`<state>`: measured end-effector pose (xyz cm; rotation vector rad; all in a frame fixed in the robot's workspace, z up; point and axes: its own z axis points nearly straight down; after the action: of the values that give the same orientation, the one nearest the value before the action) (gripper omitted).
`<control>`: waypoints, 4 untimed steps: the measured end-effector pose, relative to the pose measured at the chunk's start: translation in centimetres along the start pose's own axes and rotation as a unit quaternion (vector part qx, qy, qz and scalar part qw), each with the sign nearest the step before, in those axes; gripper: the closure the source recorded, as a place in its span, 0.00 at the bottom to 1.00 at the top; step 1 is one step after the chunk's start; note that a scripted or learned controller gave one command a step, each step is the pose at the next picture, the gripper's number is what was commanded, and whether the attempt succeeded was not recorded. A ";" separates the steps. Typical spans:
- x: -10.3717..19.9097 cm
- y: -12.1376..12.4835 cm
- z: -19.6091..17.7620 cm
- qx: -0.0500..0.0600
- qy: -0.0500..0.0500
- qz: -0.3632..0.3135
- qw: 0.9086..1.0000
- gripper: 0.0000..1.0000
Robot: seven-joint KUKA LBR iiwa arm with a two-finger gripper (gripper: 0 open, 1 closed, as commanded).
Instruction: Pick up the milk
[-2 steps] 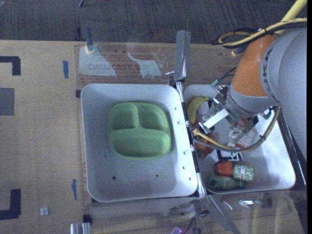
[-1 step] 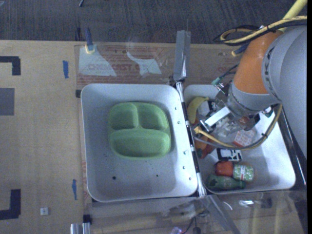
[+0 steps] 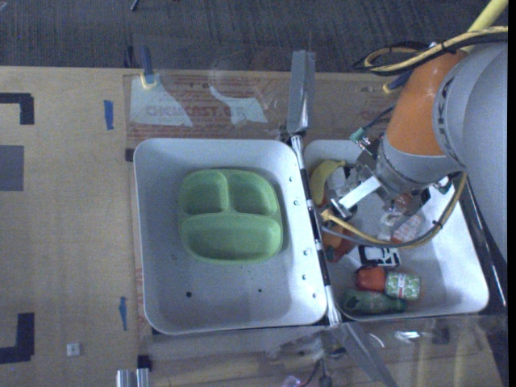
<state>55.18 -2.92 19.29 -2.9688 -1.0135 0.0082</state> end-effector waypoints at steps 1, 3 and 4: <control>-0.9 8.7 10.5 -0.003 0.003 0.042 0.999 0.00; 8.1 5.1 0.8 -0.003 0.001 -0.105 0.994 0.00; 5.6 6.8 0.8 -0.002 0.000 -0.113 0.994 0.00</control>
<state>63.75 -4.87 18.46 -2.8374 -1.3430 0.0049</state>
